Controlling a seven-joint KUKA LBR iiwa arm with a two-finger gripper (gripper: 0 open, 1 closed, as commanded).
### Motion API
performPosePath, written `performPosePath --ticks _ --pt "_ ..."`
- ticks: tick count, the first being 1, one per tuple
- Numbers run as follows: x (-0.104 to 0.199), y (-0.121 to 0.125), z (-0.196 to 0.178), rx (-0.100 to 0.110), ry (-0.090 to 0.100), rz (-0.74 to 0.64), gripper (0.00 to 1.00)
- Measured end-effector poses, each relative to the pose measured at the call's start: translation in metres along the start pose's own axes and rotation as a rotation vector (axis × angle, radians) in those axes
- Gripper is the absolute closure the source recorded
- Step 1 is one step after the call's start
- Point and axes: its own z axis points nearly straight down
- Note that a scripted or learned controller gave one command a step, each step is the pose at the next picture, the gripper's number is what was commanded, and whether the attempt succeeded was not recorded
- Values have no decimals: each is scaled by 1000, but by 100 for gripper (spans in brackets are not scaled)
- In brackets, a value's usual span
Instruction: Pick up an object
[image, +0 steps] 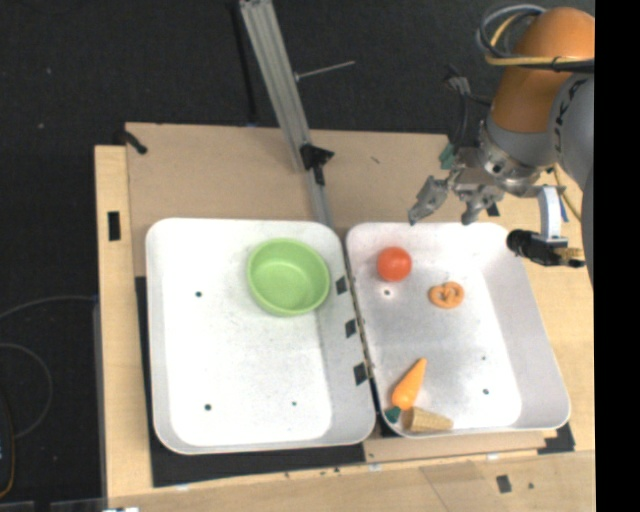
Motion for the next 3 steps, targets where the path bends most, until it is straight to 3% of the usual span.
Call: performPosePath --ticks 1,3 --pt "-1 0 0 0 -1 0 0" --pt "-14 -14 119 6 -1 5 0"
